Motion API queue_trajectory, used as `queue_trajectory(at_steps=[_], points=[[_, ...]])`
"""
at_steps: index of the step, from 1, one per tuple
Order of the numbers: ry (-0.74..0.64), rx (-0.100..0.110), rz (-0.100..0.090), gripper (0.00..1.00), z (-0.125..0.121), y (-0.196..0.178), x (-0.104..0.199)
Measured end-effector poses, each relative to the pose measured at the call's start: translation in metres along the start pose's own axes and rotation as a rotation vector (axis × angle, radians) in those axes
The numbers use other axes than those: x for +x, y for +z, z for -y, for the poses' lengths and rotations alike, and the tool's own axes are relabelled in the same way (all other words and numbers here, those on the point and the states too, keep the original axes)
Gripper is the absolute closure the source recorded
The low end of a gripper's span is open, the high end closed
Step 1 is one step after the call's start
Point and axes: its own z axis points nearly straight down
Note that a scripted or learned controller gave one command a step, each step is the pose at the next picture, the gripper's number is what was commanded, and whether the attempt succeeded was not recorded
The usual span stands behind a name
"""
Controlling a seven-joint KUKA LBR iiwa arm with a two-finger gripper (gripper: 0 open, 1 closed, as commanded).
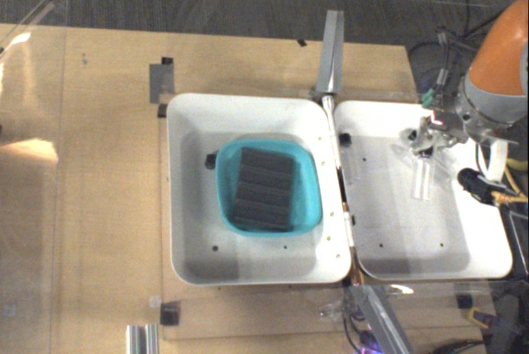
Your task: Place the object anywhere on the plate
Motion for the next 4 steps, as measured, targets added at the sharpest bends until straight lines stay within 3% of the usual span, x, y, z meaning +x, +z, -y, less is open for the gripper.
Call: queue_trajectory(at_steps=[1, 2, 3, 4], points=[[-0.032, 0.003, -0.002, 1.0, 0.036, 0.004, 0.075], [-0.055, 0.003, -0.003, 1.0, 0.049, 0.011, 0.149], [-0.055, 0.002, -0.003, 0.0, 0.049, 0.011, 0.149], [0.024, 0.0, -0.003, 0.0, 0.138, -0.087, 0.159]])
